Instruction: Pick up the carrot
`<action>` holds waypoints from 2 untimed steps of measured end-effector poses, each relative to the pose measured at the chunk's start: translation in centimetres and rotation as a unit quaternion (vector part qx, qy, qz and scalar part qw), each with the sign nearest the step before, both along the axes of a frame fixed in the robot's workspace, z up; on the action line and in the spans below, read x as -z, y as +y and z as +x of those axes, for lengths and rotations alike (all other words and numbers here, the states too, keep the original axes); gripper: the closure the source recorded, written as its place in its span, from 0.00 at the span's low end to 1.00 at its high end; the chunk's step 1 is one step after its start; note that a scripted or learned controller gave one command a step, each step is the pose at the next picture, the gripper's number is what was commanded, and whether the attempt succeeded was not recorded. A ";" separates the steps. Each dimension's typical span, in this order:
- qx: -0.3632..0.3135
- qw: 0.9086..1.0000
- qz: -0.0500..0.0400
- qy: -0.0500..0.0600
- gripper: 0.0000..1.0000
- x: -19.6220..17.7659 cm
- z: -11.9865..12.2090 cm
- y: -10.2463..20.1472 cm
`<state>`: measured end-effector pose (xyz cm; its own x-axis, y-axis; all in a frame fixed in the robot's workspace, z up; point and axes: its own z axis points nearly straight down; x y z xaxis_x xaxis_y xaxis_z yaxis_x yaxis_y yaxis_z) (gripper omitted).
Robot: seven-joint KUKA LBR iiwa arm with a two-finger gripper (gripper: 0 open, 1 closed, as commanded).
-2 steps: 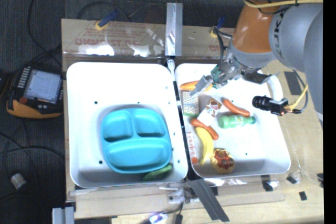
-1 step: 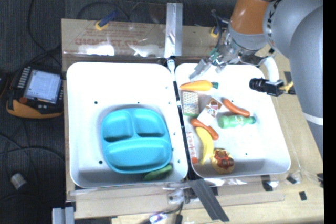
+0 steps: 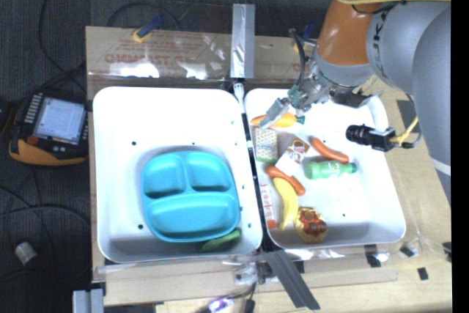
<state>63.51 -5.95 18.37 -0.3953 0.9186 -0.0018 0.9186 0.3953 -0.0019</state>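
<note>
The small orange tapered plastic toy that I take for the carrot (image 3: 281, 177) lies on a slant in the left half of the right-hand shallow white bin (image 3: 381, 220), its near end resting against the yellow toy banana (image 3: 289, 206). A green plastic bottle (image 3: 330, 169) lies just to its right and a white and green printed box (image 3: 265, 144) just beyond it. It looks light, stiff and smooth, so it should lift easily but may slip or roll. Closing across its thick middle, square to its length, seems the safest hold, though the neighbours leave little room. The tool (image 3: 283, 111) hangs over the far left corner of that bin, apart from the carrot; whether it is apart or together cannot be told from here.
</note>
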 end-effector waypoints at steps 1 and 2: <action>0.020 1.000 0.000 -0.006 0.00 7.8 2.9 -3.8; 0.018 1.000 0.000 -0.006 1.00 6.4 3.0 -3.8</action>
